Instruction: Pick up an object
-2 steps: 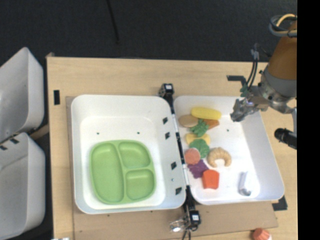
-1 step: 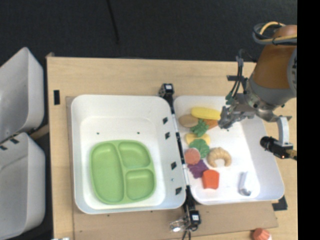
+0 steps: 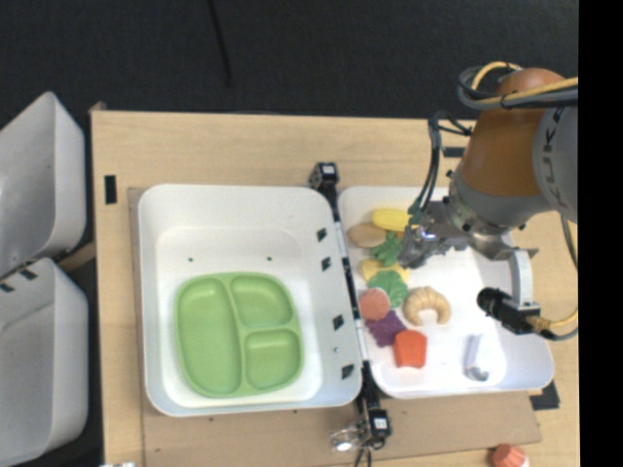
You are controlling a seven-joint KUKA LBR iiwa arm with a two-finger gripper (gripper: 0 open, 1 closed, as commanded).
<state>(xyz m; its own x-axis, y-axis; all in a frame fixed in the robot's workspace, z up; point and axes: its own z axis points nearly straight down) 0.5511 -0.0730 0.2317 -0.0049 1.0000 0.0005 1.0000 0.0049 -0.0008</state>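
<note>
Arm (image 3: 506, 154) reaches in over the right bin's (image 3: 516, 363) far edge, w/ the gripper (image 3: 421, 244) low over the toy food piled along that bin's left wall; looks like it's lining up on the nearest piece rather than the loose ones further out. Can't tell from here how the tool is set, the wrist and cabling hide the tip, and nothing shows as gripped. Likely target: the green leafy piece (image 3: 389, 251) just under/beside the tip, touching the corn (image 3: 391, 220) and the tan cookie (image 3: 367, 234) toward the far-left corner. Below those, along the left wall: a second green-yellow piece (image 3: 387, 283), pink round (image 3: 375, 305), purple grapes (image 3: 385, 328), and a red pepper (image 3: 410, 349) near the near edge. Croissant (image 3: 427, 305) sits mid-bin, a small grey piece (image 3: 475, 357) near the near-right corner, well apart from the rest. Crowding is the snag: items touch, so a descent could nudge neighbours, and the bin wall is close on the left. Left bin (image 3: 165, 241) holds a green divided tray (image 3: 238, 334) toward its near edge. A small orange thing (image 3: 506, 454) lies on the bench (image 3: 243, 139) by its near-right corner.
</note>
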